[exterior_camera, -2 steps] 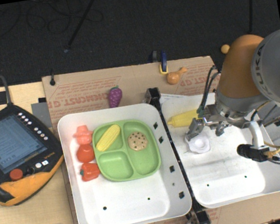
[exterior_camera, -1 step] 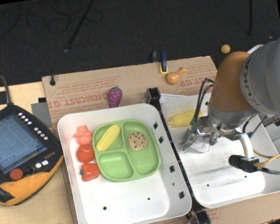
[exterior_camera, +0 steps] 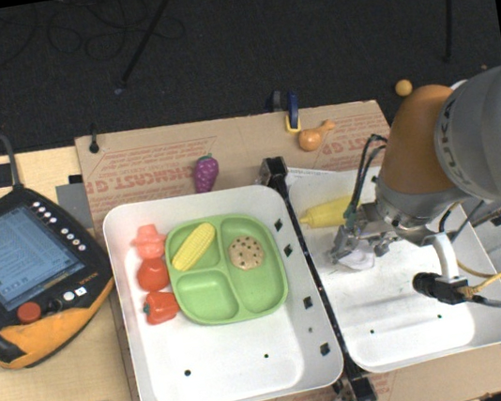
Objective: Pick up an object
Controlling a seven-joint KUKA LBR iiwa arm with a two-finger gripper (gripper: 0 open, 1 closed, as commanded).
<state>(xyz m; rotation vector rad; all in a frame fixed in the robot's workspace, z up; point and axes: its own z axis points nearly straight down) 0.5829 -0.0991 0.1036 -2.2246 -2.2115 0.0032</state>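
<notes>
1. Yellow object (exterior_camera: 325, 215): elongated, lying in the right bin (exterior_camera: 499, 320), partly hidden by the gripper (exterior_camera: 354, 249).
2. Gripper: low in the right bin beside the yellow object; grip state cannot be told.
3. Left bin (exterior_camera: 224, 380): one green tray (exterior_camera: 212, 298), one corn (exterior_camera: 191, 246), one cookie (exterior_camera: 246, 253).

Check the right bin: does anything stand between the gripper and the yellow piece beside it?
Nothing visible does. The gripper sits low in the right white bin, over a small pale object. The yellow oblong piece lies just up-left of it, with bare bin floor between them.
</notes>
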